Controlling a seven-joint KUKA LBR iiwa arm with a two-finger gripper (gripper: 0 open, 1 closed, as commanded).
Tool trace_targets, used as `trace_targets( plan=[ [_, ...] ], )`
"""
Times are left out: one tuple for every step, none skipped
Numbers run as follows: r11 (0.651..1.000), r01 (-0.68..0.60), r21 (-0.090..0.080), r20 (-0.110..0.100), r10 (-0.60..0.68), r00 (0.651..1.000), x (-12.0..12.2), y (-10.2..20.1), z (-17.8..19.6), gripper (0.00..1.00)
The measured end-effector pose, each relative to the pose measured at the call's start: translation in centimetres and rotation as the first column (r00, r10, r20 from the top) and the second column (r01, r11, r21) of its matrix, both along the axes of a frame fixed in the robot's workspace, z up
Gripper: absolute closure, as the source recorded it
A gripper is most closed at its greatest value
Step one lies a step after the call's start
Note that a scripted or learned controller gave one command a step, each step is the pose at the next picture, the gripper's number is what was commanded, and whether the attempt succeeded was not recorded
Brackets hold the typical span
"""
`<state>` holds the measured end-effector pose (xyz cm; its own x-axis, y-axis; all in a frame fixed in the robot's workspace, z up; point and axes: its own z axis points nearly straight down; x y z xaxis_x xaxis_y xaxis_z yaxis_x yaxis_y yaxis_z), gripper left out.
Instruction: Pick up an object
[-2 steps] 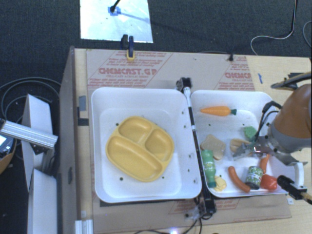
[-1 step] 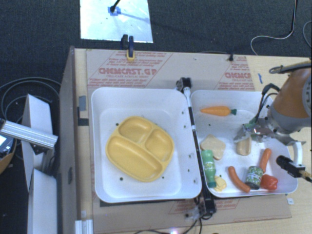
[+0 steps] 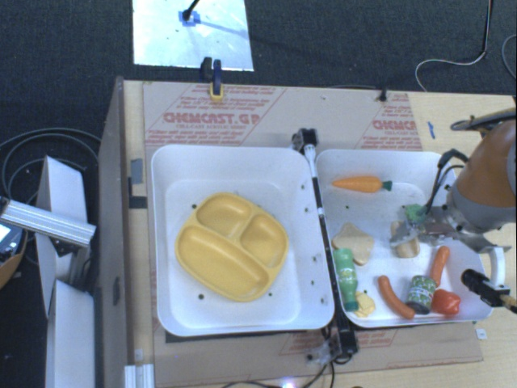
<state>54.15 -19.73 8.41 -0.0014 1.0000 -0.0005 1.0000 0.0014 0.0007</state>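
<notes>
The right bin (image 3: 380, 157) holds several toy foods: a carrot (image 3: 358, 184) at the back, a bread slice (image 3: 354, 241), a green bottle (image 3: 346, 277) along the left wall, and an orange sausage (image 3: 395, 297). A small can (image 3: 419, 293) and a red pepper (image 3: 445, 301) lie at the front, with a second sausage (image 3: 439, 263) behind them. My gripper (image 3: 406, 231) reaches in from the right and sits low over the bin's middle. It is directly above a small beige piece (image 3: 409, 250), partly hiding it. A green bit (image 3: 414, 212) shows just behind the gripper.
The left bin (image 3: 234, 153) holds a yellow divided plate (image 3: 232, 246). A small yellow item (image 3: 365, 303) lies at the right bin's front left. The arm's orange band (image 3: 494, 168) hangs over the right bin's far right side. A cable (image 3: 452, 164) loops near the wrist.
</notes>
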Motion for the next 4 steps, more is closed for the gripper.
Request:
trace_targets(
  plan=[
    [1.0, -0.003, 0.0, 0.002, 0.003, 1.0, 3.1, 0.5, 0.1, 0.0],
    [1.0, 0.0, 0.0, 0.0, 0.0, 1.0, 0.1, 1.6, 0.0, 0.0],
    [1.0, 0.0, -0.001, 0.001, 0.0, 1.0, 0.4, -0.9, 0.1, 0.0],
    [1.0, -0.001, -0.001, 0.004, 0.001, 1.0, 0.5, -0.9, 1.1, 1.0]
  ],
)
